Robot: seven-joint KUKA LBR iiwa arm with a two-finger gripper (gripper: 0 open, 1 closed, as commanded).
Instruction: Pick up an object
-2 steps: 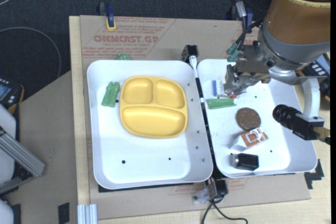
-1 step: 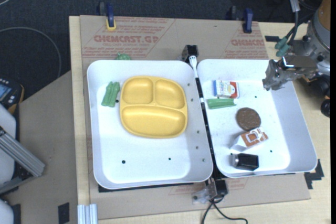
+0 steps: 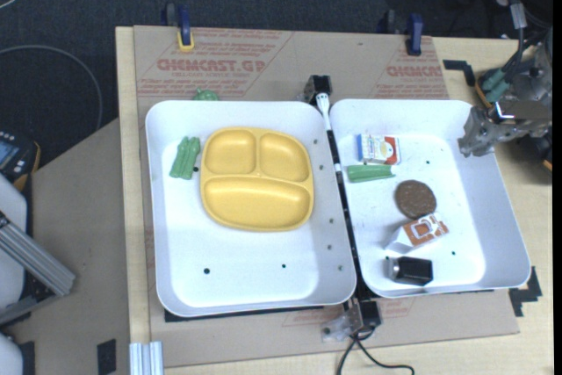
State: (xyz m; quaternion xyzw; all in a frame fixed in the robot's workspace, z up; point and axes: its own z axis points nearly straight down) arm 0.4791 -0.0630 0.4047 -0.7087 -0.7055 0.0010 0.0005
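Note:
My gripper [image 3: 479, 139] hangs at the far right edge of the right bin [image 3: 492, 215], above its rim, with nothing visible between its fingers. In the right bin lie a small white and red carton [image 3: 378, 148], a green stick [image 3: 369, 174], a brown round disc [image 3: 414, 198], an orange and white packet [image 3: 425, 231] and a black block [image 3: 410, 269]. The left bin [image 3: 176, 259] holds a yellow divided plate [image 3: 257, 178] and a green piece [image 3: 185, 158] beside it on its left.
Both bins sit on a brown board [image 3: 263, 57] clamped at the back by two blue clamps [image 3: 183, 20]. A small green item [image 3: 206, 96] lies on the board behind the left bin. A black fitting [image 3: 318, 87] stands between the bins at the back.

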